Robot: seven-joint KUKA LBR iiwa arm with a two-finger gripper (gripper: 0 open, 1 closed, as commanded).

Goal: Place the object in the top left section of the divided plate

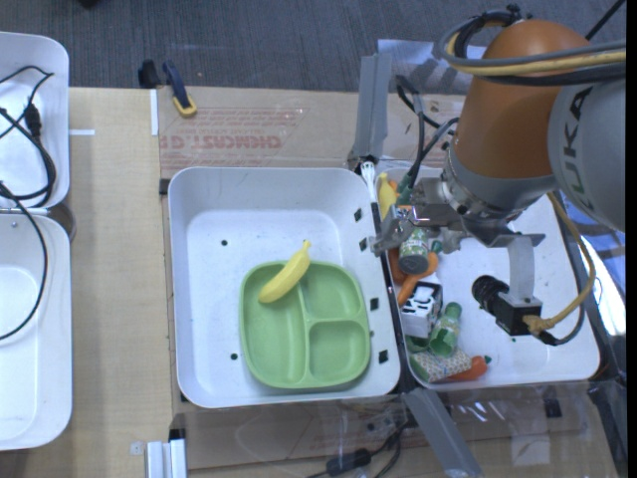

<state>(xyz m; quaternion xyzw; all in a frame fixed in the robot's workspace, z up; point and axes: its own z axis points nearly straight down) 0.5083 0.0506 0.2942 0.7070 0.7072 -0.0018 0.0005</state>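
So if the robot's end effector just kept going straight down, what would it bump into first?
Probably the orange toy in the right bin, lying just under the end effector near the bin's left wall. A yellow item sits close beside it. Depth is hard to judge from this slanted view, so that is a best guess.

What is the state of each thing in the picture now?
banana: lying on the upper left rim of the plate, partly over the top left section.
green divided plate: flat in the left bin, its other sections bare.
left bin: holds the plate and banana.
right bin: holds a pile of small items along its left wall.
gripper: low over the right bin's pile.
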